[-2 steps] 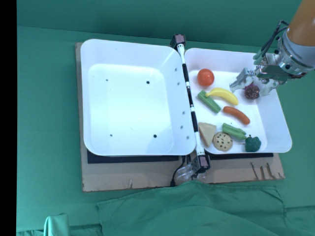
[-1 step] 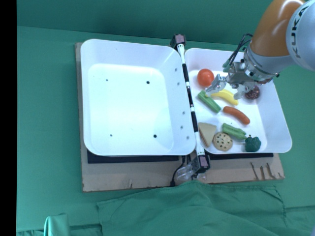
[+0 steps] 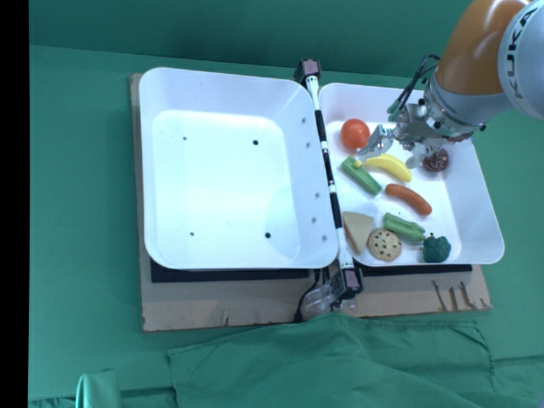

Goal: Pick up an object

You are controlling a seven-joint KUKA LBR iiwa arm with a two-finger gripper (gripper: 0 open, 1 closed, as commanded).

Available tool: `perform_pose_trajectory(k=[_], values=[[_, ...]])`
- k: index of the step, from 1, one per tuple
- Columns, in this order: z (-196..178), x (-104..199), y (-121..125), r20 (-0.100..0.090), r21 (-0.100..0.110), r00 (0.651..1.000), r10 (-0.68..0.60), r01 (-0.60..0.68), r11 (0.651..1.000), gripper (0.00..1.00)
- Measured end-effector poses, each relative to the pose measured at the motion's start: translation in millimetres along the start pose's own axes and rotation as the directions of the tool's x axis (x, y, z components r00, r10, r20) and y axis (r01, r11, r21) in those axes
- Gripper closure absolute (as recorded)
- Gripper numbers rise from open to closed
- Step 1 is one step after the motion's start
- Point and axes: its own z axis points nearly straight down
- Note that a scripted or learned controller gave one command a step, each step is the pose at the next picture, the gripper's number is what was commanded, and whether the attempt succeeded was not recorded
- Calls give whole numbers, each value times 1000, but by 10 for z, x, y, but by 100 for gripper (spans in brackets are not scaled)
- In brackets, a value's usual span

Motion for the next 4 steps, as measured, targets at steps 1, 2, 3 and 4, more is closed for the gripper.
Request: perform_pose_trajectory(k=[1, 2, 3, 4], values=[[0, 0, 0, 0, 0, 1000, 0, 0, 1000, 0], [0, 0, 0, 0, 0, 1000, 0, 0, 1000, 0], [0, 0, 0, 0, 0, 1000, 0, 0, 1000, 0], [0, 0, 0, 0, 0, 1000, 0, 0, 1000, 0]])
